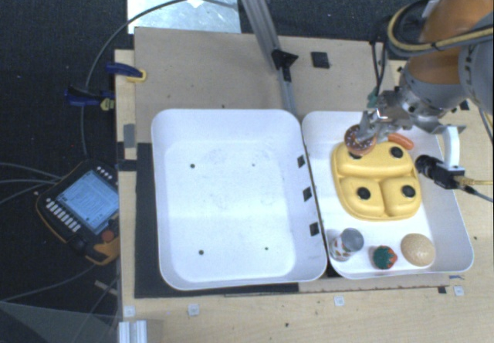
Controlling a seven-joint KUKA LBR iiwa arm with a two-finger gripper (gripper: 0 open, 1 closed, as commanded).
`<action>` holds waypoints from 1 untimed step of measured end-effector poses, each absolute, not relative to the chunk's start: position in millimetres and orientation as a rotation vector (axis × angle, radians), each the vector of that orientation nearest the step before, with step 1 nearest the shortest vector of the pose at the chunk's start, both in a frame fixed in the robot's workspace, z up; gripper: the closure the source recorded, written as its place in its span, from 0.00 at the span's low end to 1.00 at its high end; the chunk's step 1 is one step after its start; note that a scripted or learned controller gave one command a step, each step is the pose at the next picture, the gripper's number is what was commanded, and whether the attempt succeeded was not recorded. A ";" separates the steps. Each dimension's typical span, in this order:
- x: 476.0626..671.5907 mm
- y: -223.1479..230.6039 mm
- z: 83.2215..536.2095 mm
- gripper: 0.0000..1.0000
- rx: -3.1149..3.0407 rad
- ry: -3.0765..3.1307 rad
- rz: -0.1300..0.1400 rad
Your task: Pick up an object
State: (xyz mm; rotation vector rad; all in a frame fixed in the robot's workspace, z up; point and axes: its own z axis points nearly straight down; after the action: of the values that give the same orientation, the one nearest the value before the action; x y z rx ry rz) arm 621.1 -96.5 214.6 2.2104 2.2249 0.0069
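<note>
We find the grey arm with its orange band (455, 21) reaching in from the right and ending over the far part of the right-hand shallow white bin (463, 245). Its two-finger gripper (369, 129) sits low above a small round brown object (359, 140) at the far left corner of a large yellow moulded plastic piece with four dark holes (377, 181); we cannot tell whether the tool is apart, together or clamped on anything, since the view is too coarse there. A thin orange-red item (400, 140) shows just right of the gripper, at the far edge of the yellow piece. The yellow piece occupies the middle of the right bin, close to its left wall, leaving only narrow room on the right side. Along the near edge of that bin lie three small things in a row: a grey and silver cylindrical object (346, 243) at the left corner, a green and red ball-like object (384, 257) in the middle, and a pale beige egg-shaped object (417, 249) to the right, each slightly apart from its neighbour and from the yellow piece. The left-hand shallow white bin (166, 179) offers broad open floor across its whole extent. The two bins meet along their inner rims.
</note>
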 end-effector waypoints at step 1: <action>606.9 -50.8 207.9 1.00 2.212 2.232 0.002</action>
State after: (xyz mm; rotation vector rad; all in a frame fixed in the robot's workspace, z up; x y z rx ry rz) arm 606.9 -50.8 207.9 2.2124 2.2316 0.0020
